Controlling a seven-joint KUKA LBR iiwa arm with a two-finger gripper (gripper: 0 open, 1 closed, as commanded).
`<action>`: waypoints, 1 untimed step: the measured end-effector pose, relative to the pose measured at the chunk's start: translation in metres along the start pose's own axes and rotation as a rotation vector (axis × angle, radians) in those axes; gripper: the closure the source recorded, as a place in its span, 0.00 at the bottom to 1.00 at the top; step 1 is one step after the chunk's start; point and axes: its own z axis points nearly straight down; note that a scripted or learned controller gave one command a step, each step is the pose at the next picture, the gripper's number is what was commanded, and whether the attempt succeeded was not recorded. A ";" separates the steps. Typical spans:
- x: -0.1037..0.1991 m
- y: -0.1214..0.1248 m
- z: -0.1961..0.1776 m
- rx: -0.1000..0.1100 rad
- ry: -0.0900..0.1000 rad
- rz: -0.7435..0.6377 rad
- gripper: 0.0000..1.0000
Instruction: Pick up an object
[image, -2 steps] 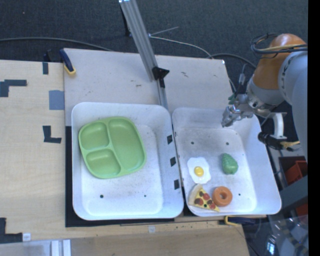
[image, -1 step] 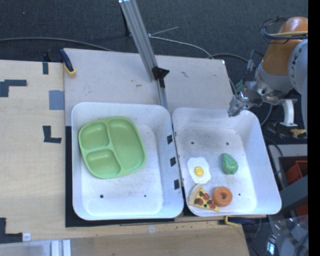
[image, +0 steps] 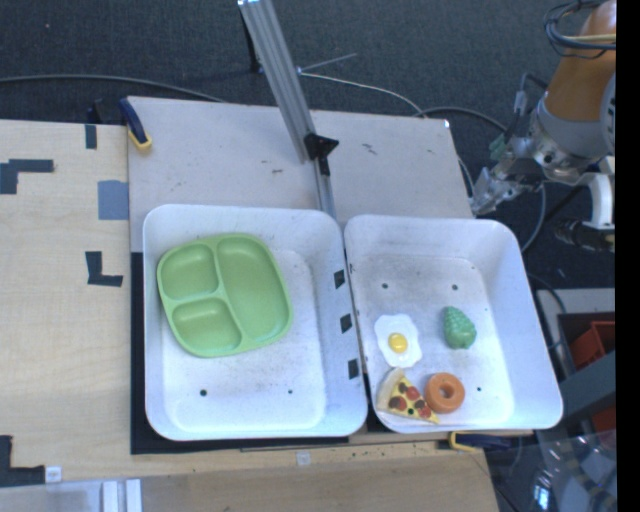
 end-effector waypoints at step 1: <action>0.058 -0.017 0.005 0.007 0.003 -0.004 1.00</action>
